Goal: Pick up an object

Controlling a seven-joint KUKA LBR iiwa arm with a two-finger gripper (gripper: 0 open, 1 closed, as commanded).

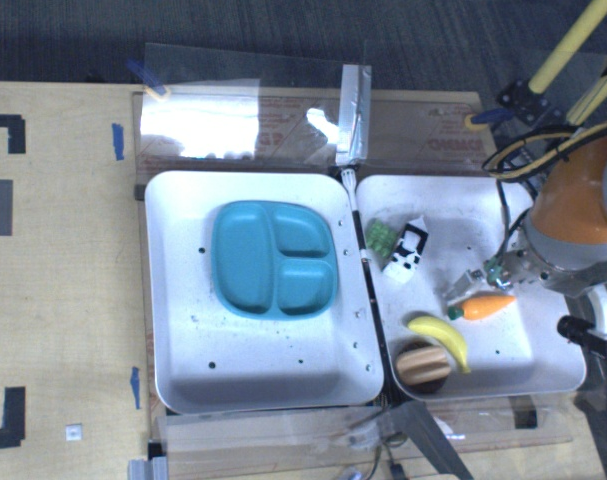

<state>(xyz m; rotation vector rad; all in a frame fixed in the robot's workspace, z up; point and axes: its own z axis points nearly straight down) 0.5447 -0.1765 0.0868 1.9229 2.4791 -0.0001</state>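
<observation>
Hovering low in the right bin [543, 363], the gripper [475, 284] sits just above the toy carrot [486, 307], whose long axis runs left-right; jaws' state unclear.

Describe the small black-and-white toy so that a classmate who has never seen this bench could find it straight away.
Start at the right-hand bin, the one without the blue divided plate. Look in its upper left part, close to the wall between the two bins, where a green object lies. The toy sits just to the right of it, the only black-and-white piece, well apart from the carrot and banana.
</observation>
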